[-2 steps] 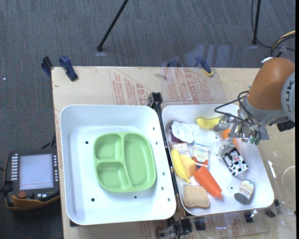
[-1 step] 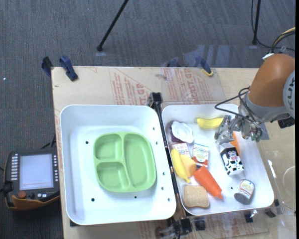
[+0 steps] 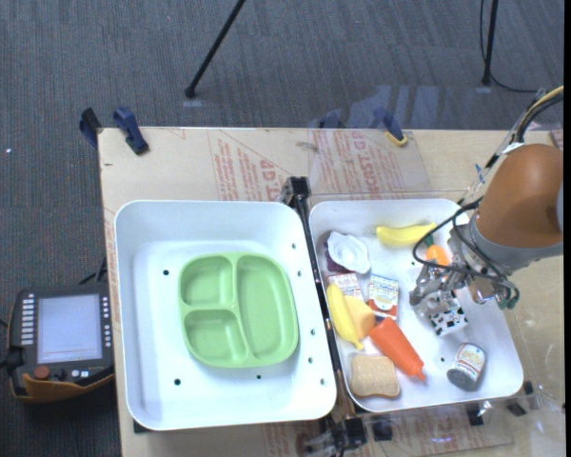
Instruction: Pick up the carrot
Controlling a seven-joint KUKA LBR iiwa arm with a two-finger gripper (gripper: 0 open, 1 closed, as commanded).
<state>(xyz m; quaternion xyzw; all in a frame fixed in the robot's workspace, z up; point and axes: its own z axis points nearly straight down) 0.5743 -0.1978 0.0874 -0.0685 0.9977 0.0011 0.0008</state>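
Orange and tapered: carrot (image 3: 397,347), lying slantwise in the lower middle of the right bin (image 3: 502,346), thick end toward the bin's centre, thin tip toward the bin's near wall. Sits just beside a bread slice (image 3: 373,376) at the bin's near-left corner; cannot tell if touching. Close also to a yellow toy (image 3: 344,314) along the bin's left wall.

Gripper (image 3: 436,298) hanging over the right half of the same bin, above a small black-and-white thing (image 3: 448,321), apart from the carrot. Clenched or released: cannot tell, too much cable and dark metal there.

Judged as the approach step, with the grasp not yet made. Next move calls for travel toward the bin's lower middle, a wrist turn to stand across the carrot's long axis, then descent at the thick part. Needs care with bread and yellow toy, both crowding that part of the bin.
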